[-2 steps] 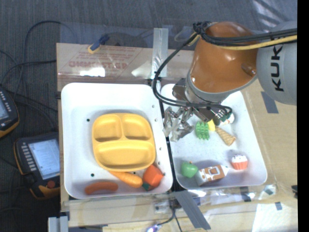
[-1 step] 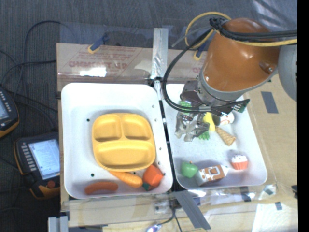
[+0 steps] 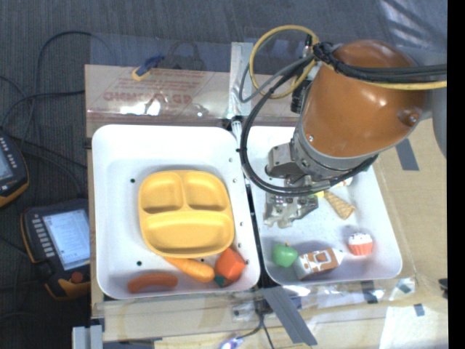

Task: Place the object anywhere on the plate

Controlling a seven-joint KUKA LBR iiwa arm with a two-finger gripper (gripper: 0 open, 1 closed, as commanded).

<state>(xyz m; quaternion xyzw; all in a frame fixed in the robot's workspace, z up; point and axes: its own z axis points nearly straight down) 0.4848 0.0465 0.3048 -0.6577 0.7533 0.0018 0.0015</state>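
The hand (image 3: pixel 289 211) hangs low over the right bin (image 3: pixel 389 257), close to its left wall; from above I cannot tell how it is set. Below it sit a green fruit (image 3: pixel 285 254), a small carton (image 3: pixel 320 262) and a cupcake (image 3: pixel 360 243), with a cone (image 3: pixel 339 205) just right of the hand, partly hidden by the arm (image 3: pixel 360 100). In the left bin (image 3: pixel 109 195), the yellow plate (image 3: pixel 187 213) lies bare, with open room to its left and above. A carrot (image 3: pixel 192 268), a red pepper (image 3: pixel 229 265) and a sausage (image 3: pixel 152 283) crowd the bin's near edge. The arm hides much of the right bin's far half.
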